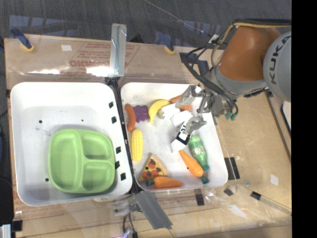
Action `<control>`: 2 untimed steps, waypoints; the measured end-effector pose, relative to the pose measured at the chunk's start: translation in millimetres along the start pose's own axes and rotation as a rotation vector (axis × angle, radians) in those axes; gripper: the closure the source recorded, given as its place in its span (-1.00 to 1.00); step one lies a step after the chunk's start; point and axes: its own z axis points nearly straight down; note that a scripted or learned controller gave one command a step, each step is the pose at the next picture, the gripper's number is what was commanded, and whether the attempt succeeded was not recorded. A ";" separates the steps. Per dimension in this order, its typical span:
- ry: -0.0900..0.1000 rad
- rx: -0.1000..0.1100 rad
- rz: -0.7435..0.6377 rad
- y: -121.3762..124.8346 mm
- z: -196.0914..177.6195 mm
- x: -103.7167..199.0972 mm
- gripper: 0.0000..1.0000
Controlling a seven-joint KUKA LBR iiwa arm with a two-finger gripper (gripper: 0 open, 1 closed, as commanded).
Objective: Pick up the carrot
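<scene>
Holding carrot (191, 163), corn (136, 144), banana (158, 107): right bin (216, 144).

orange piece (181, 102) half hidden behind the end effector (188, 125); arm (257, 58) cut off at right edge

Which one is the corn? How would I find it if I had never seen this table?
Look in the right bin, the one full of toy food, beside the bin with the green plate. Along its left wall, below the sausage and above the pizza slice, lies the corn. It is the only bumpy yellow stick; the banana is smooth and curved.
</scene>
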 end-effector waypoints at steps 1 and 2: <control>0.006 -0.004 -0.173 -20.5 125.6 50.9 -1.00; -0.002 -0.002 -0.184 -17.9 112.4 46.8 1.00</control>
